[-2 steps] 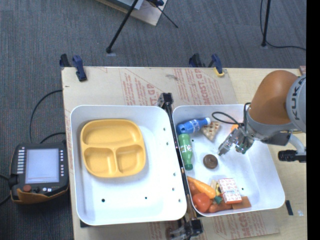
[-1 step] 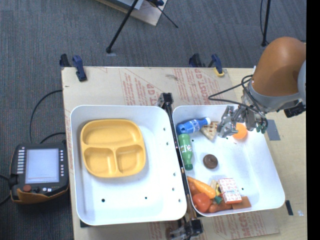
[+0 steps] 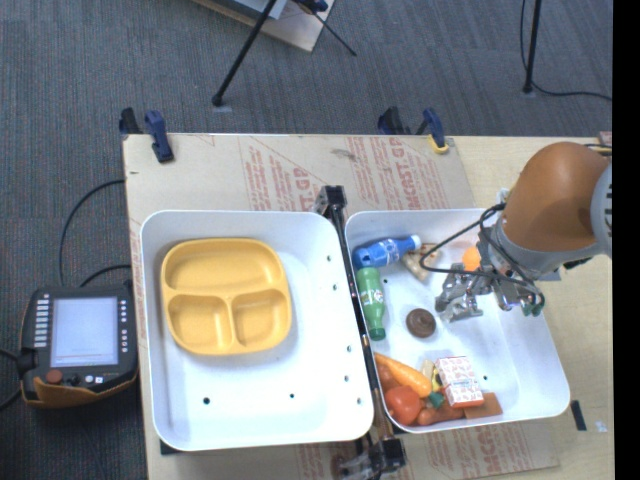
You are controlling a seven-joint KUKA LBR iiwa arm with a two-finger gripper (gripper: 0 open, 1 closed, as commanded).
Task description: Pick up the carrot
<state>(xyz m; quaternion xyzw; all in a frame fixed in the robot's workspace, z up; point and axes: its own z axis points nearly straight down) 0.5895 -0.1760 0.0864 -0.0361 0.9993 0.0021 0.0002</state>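
Hand (image 3: 462,303) over R bin (image 3: 540,368), carrot (image 3: 402,373) inside

Even, soft overhead light, faint shadows, mild overall blur, slight glare on white bins (image 3: 150,268).

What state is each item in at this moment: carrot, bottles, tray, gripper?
carrot: lying in the right bin's front corner, not gripped.
green bottle: lying on its side by the bin's left wall.
blue bottle: lying on its side.
yellow tray: flat in the left bin, compartments bare.
gripper: over the right bin, apart from the carrot.
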